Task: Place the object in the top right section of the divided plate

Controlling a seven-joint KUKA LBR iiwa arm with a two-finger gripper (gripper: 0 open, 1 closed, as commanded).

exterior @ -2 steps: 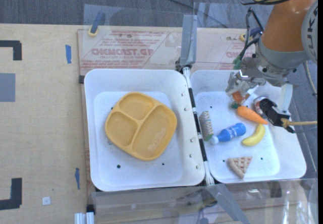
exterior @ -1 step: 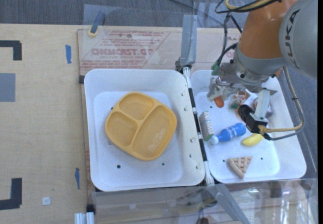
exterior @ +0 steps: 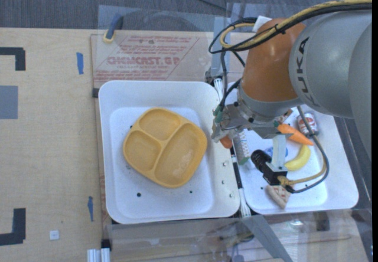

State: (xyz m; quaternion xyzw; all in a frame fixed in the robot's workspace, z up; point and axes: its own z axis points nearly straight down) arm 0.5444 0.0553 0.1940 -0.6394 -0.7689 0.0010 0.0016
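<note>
Left bin (exterior: 109, 137): the yellow divided plate (exterior: 165, 147) was noted lying flat but turned at an angle, one large section toward the lower right and two smaller ones along the upper left. This turn was judged the first hazard, since "top right" could be read as either the upper small section or the large one, and a release aimed by bin axes could be placed across a divider. The dividers were seen to be low, so a small item dropped from height could be bounced or rolled into a neighbouring section. At the ridge between the bins the gripper (exterior: 227, 132) was observed under the orange wrist of the arm (exterior: 331, 60); whether it was spread or closed could not be told from above. Just below it a small orange-red object (exterior: 226, 142) was seen, compact and rounded, mostly hidden; whether it was gripped or merely lying on the ridge could not be made out. If loosely caught, it could be lost on the ridge during the carry leftward. Right bin (exterior: 339, 190): a carrot (exterior: 293, 131) and banana (exterior: 298, 159) were noted lying close by, where cables could be snagged
</note>
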